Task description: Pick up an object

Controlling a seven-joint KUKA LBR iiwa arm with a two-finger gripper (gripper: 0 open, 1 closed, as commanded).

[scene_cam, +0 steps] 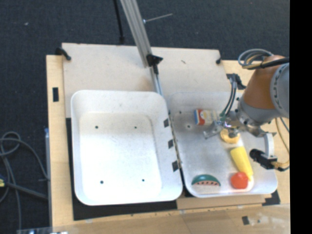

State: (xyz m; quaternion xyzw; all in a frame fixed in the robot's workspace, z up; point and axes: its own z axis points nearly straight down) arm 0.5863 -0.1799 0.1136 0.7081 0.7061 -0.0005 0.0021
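The end effector (225, 128) is hovering low in the right bin (187, 145), just over a small yellow round toy (230, 137); its grip state cannot be told. A yellow corn-like toy (241, 162), red ball (239, 180), watermelon slice (205, 181) and small carton (204, 116) are lying nearby.

We see white bins (122, 145), a yellow banana (241, 162), a red tomato (239, 180), and a green-rimmed red watermelon slice (205, 181).
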